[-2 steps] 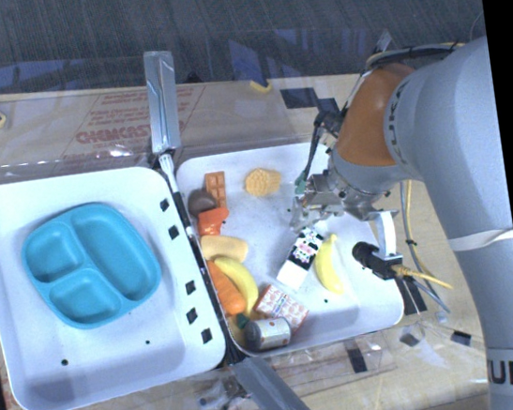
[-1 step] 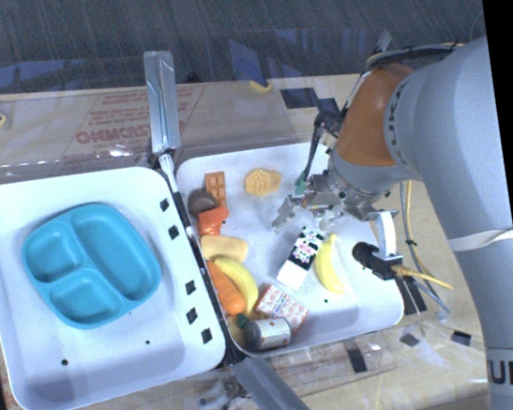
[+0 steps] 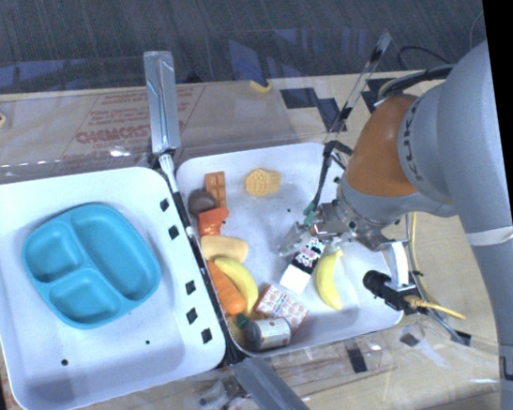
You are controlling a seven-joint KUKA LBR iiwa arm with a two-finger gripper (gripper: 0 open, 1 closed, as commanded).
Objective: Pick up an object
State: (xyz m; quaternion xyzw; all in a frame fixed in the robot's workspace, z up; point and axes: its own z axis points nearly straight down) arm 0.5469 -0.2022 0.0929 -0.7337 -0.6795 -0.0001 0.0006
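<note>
My gripper (image 3: 310,237) is low in the right bin (image 3: 270,164), its dark fingers beside a small white and black bottle (image 3: 301,269) and just above a yellow banana (image 3: 328,279). Along the bin's left wall lie an orange block (image 3: 215,188), a brown lump (image 3: 201,200), an orange piece (image 3: 212,222), a pale yellow piece (image 3: 225,247), a second banana (image 3: 239,278) and a carrot (image 3: 229,291). A patterned packet (image 3: 281,305) and a can (image 3: 267,332) sit at the front. A tan cookie (image 3: 262,182) lies at the back.
The left bin (image 3: 34,373) holds a blue divided plate (image 3: 91,261). A metal divider (image 3: 162,104) runs between the bins at the back. The arm's orange band (image 3: 384,158) and grey link (image 3: 463,161) hang over the right bin's right side.
</note>
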